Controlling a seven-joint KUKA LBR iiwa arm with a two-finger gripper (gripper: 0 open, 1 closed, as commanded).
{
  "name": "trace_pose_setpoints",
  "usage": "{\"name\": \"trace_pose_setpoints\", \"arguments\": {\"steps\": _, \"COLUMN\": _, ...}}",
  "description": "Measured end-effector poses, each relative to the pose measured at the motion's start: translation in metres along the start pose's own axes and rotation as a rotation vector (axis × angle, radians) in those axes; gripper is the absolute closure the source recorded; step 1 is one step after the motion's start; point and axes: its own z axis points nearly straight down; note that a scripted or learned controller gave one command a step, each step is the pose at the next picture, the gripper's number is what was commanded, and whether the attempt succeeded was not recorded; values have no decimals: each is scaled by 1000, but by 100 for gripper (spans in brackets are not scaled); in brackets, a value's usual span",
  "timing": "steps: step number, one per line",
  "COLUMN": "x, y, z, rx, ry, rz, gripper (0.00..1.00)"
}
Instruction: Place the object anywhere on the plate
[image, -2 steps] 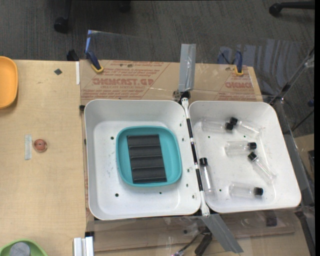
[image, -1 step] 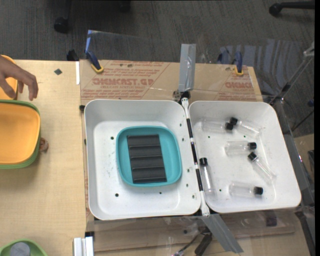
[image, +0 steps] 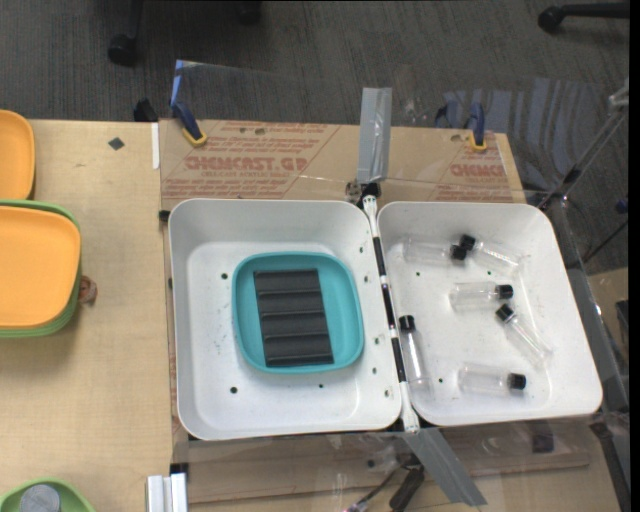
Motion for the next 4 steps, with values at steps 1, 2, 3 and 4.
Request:
{"name": "trace_pose_setpoints", "arguments": {"steps": 1, "x": -2, "y": -1, "z": 1, "rx": 2, "ry": -2, "rz": 132, "gripper": 0}}
{"name": "trace_pose_setpoints", "arguments": {"steps": 2, "x": -29, "y": -17, "z": 188, "rx": 2, "ry": 0, "rz": 209, "gripper": 0}}
{"name": "trace_pose_setpoints", "arguments": {"steps": 3, "x": -20, "y": -11, "z": 64, "rx": 1, "ry": 0, "rz": 273, "gripper": 0}}
{"name": "trace_pose_setpoints", "arguments": {"steps": 4, "x": -9, "y": -5, "z": 0, "rx": 1, "ry": 1, "rz": 352, "gripper": 0}}
